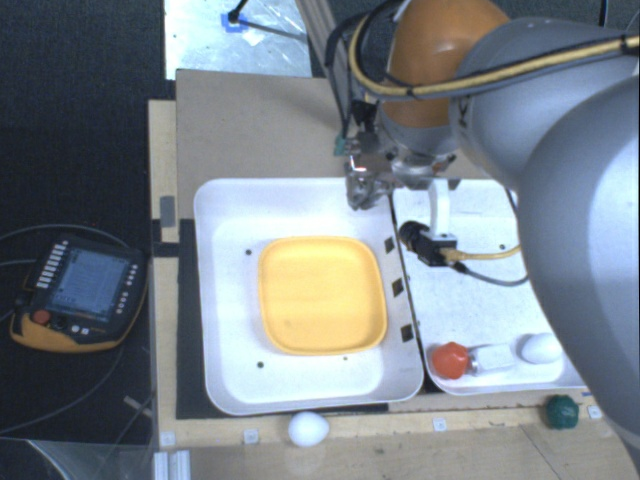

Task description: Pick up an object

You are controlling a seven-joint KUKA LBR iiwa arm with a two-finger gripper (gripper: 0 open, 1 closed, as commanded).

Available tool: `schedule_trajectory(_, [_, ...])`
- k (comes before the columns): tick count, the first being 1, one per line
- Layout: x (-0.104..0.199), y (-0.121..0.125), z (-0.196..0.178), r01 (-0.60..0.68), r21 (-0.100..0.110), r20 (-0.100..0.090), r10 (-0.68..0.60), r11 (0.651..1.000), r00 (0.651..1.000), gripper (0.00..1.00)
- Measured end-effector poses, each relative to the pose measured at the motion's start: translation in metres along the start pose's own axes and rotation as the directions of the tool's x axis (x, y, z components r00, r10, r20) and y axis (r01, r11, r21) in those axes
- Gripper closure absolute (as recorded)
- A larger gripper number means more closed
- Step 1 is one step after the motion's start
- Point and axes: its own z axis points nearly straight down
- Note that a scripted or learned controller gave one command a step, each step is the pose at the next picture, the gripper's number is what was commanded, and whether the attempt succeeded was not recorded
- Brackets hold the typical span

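Tool (390,190) hangs over the rear of the bins, about where the divider between them begins, with the arm's (560,168) bulk covering most of the right bin (500,298). Whether it is wide or narrow I cannot tell, since the wrist hides it from above, and nothing is seen gripped in it.

Left bin (225,298) holds a yellow plate (322,295), lying flat near its middle. At the near edge of the right bin sit an orange ball (450,360), a clear piece (490,358) just beside it, and a white egg (540,348). Another white egg (308,429) and a green ball (561,411) lie on the tabletop (250,128), outside the bins.

Risks, as I judge them: the plate is flat and broad, so a grab from above would likely slide off or only scrape the rim. The small things are crowded against the bin wall, so the tool may knock one aside or strike the wall. Round ones can squirt out as it closes
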Motion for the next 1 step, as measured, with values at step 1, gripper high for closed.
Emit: schedule_trajectory(1, [-0.0018,-0.0002,-0.0002,-0.003,0.000,0.001,0.003,1.000,1.000,0.00])
